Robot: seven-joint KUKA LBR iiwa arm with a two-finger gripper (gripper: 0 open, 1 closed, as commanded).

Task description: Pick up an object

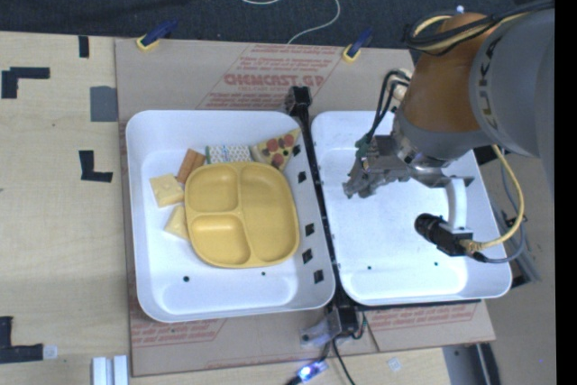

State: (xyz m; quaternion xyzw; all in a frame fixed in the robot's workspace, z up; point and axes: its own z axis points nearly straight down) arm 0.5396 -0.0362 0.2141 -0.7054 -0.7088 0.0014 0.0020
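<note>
A yellow divided plate (242,214) lies in the left bin (149,284). Around its upper left edge lie small flat pieces: a pale cracker-like square (166,190), a brown piece (190,164), a patterned strip (228,153) and a colourful piece (279,147). My gripper (361,180) hangs over the left part of the right bin (397,284), pointing down and left, near the divider. Nothing shows between its fingers.
A black divider bar (314,194) runs between the two bins. A cable and black connector (442,234) hang from the wrist over the right bin. Both bins rest on a cardboard sheet (270,72) held by clips; a white cable (288,0) lies behind.
</note>
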